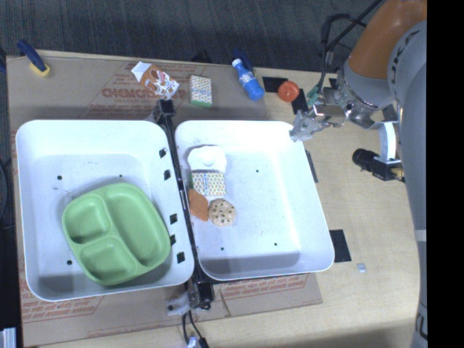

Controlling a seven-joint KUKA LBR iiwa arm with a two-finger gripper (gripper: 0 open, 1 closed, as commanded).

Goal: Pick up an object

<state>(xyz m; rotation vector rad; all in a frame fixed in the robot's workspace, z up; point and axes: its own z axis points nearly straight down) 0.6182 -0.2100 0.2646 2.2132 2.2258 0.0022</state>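
Beside the green tray's bin (29, 194), cookie (222, 212) and carton (207, 172); gripper (303, 129) state unclear.

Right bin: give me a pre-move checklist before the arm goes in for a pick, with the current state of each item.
1. Objects present in the right bin: ok. A white packet, an orange piece and a cookie lie near its left wall.
2. Objects separated for a clean grasp: not ok. The three sit clustered, touching or nearly so.
3. Gripper clear of the bin contents: ok. It hangs over the bin's upper right corner.
4. Gripper carrying nothing: cannot tell.
5. Path from gripper to cluster free: ok. Bare bin floor lies between.
6. Green tray out of the way: ok. It sits in the left bin.
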